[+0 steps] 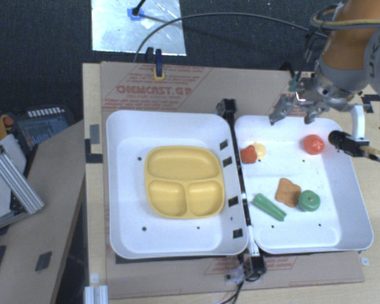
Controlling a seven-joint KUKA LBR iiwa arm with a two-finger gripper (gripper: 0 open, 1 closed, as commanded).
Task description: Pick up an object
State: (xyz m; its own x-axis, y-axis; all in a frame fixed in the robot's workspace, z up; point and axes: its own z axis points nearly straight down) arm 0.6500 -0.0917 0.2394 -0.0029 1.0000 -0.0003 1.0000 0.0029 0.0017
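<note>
Objects for picking lie scattered in the right bin (351, 223), and none is in my grasp yet. My gripper (296, 109) hangs above the bin's far rim, its two fingers spread apart with nothing between them. Nearest to me sits a red ball (313, 144), alone on bare white floor near the right wall, which makes it my likeliest target. Over by the divider a small red piece (248, 154) touches a pale yellow one (259, 149); I judge that pair awkward, since closing on one may nudge the other. Toward the near side a green stick (268, 206), an orange-brown chunk (288, 192) and a green round piece (309, 200) lie close together, the last two just about touching. The left bin (123, 233) carries a yellow divided tray (183, 181), which I leave alone. To do this well, I should centre over the ball, come down straight with my fingers wide enough to straddle it, and close gently, because a round thing probably rolls away if one finger arrives first.
</note>
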